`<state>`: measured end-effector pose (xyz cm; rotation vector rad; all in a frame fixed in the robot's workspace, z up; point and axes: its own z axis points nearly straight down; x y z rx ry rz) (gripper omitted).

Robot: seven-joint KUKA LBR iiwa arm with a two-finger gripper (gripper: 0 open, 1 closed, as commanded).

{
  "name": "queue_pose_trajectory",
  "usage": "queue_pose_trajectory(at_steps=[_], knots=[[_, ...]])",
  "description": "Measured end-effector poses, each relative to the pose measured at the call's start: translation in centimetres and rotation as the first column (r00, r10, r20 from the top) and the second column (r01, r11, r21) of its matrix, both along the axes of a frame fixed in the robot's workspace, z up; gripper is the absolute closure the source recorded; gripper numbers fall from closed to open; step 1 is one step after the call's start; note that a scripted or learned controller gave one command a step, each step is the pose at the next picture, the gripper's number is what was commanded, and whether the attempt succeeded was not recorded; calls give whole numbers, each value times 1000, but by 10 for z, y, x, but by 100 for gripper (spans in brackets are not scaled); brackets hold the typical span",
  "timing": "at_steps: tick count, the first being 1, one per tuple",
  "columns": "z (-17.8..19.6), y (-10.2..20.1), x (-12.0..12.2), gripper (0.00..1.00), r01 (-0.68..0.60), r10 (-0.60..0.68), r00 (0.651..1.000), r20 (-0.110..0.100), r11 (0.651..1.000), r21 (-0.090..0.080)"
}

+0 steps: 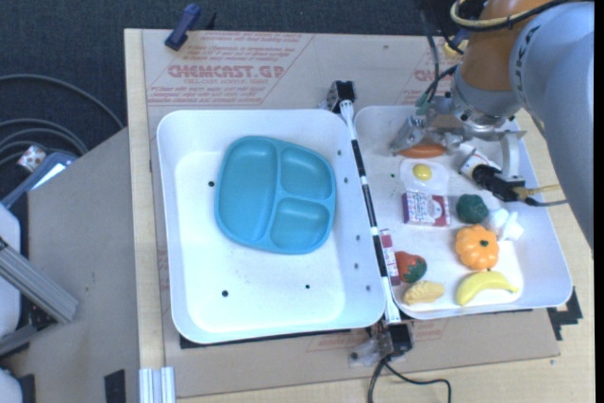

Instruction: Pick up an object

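Observation:
The right bin holds several toy foods. An orange carrot lies at its far left, with a fried egg just in front of it. Nearer the front are a red and white packet, a green broccoli, an orange pumpkin, a banana, a corn cob and a red pepper. My gripper is low over the far end of this bin, directly above the carrot. Nothing is visibly held.
In the left bin lies a blue divided plate. A black-edged divider separates the two bins. The grey arm with its orange band covers the right bin's far right corner. A small white piece sits beside the pumpkin.

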<state>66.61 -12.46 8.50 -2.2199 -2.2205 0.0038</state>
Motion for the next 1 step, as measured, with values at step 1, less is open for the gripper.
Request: queue_pose_trajectory(at_steps=[1], knots=[[9,-1,-2,100,0,0,1000,-9,1000,1]])
